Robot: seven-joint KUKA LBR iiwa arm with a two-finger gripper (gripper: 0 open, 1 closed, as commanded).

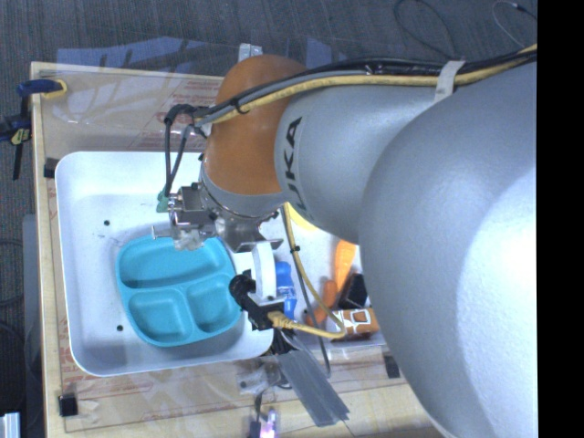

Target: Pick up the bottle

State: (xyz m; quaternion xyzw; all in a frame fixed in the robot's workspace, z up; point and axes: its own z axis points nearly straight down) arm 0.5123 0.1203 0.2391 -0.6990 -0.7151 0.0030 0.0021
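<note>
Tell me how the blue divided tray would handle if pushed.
The blue divided tray looks like moulded plastic, so probably stiff and light. It lies flat on the white bin floor, so it would likely slide rather than tip. Its glossy surface may be slippery.

Robotics lab, clamped bench [55,85], white bin [82,245], cabled arm [365,153]

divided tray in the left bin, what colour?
Light blue, almost turquoise. The divided tray shows clearly in the camera view, lying in the white bin.
</note>
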